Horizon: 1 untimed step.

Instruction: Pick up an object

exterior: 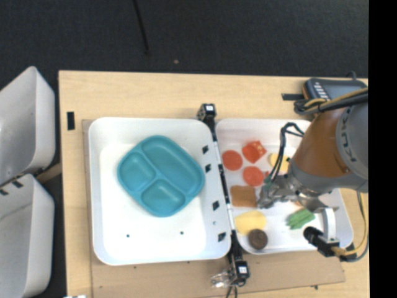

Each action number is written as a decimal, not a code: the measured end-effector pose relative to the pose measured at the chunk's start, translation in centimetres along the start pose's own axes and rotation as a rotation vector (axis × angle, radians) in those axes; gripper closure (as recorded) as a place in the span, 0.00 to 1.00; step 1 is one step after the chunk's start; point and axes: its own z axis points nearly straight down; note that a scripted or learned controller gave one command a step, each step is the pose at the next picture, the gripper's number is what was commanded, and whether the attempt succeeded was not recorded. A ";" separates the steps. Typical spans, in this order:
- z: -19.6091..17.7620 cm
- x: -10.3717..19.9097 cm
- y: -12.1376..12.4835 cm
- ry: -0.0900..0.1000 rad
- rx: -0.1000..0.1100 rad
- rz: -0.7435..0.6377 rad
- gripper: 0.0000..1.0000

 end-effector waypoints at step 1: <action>-5.4 0.5 1.0 -0.002 -0.006 -0.010 1.00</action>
